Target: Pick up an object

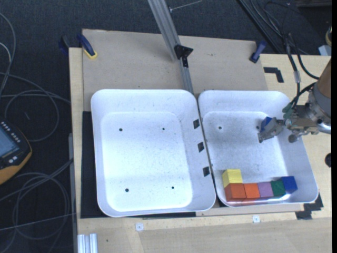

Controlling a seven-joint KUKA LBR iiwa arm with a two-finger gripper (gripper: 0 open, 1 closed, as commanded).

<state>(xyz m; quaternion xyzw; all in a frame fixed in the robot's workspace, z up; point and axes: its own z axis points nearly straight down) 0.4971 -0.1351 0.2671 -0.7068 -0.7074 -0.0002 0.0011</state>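
Note:
A row of small blocks lies along the front wall of the right bin (295, 141): a yellow block (231, 176), a red block (236, 192), an orange block (251, 191), a purple block (265, 189), a green block (277, 187) and a blue block (289, 183). My gripper (266, 130) reaches in from the right and hovers over the middle of the right bin, above and behind the row of blocks. A small blue patch (267, 123) shows at its tip. I cannot tell whether that patch belongs to the gripper or is a separate thing.
The left bin (100, 141) stands beside the right one, with black clips (200, 146) along the shared wall. A slanted metal rail (168, 30) crosses the bench's back. Blue clamps (87, 45) sit at the board's far corners. Cables lie off the bench on the left.

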